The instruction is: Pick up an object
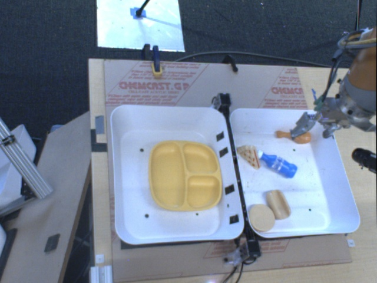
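**A:** What sits nearest us?

**B:** A round tan disc (261, 217), at the near edge of the right bin (344, 208). A tan block (278, 204) touches it on the right.

**A:** And the thing to be picked?

**B:** The closest candidate to the gripper (316, 127) is an orange piece (300, 137), far in the right bin and a little right of its middle. It lies flat on the bin floor, with a thin end pointing left.

**A:** What are the fingers doing?

**B:** They are spread wide apart with nothing between them. The left finger (305, 123) slants down to the orange piece's far edge. I cannot tell whether it touches. The right finger (327, 130) is off to the right of the piece, over bare bin floor.

**A:** So the piece is not held?

**B:** No, it lies just left of the gap, not inside it.

**A:** What else is close by?

**B:** A blue bottle (278, 164) lies on its side nearer us, apart from the orange piece. A tan wedge (249, 156) is just left of the bottle, near the wall between the bins. None of these lies between the gripper and the orange piece.

**A:** And further out?

**B:** The left bin (126, 128) holds a yellow plate (185, 175) with three sections. A blue clamp (155, 59) stands at the far edge of the bench (268, 78).
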Tool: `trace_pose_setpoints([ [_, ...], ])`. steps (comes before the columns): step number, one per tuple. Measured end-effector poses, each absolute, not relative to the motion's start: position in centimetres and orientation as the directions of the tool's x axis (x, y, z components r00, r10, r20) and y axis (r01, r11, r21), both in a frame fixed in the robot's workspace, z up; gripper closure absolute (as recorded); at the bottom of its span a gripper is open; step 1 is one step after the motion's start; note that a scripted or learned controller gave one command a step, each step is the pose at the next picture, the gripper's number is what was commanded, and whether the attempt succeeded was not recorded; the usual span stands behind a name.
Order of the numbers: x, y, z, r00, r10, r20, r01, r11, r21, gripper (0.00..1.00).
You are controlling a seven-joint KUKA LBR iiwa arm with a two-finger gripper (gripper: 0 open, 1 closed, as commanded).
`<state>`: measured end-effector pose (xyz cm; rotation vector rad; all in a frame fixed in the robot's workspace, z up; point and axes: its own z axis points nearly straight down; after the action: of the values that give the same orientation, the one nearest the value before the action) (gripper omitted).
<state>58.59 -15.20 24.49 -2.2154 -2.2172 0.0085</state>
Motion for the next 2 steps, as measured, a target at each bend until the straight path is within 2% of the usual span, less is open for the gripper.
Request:
trace_pose_setpoints([
  [1,58.8,-15.2,25.1,-0.003,1.000,0.000,1.000,0.003,0.001,0.00],
  [2,59.5,-15.5,19.2,-0.002,1.000,0.000,1.000,0.002,-0.003,0.00],
])
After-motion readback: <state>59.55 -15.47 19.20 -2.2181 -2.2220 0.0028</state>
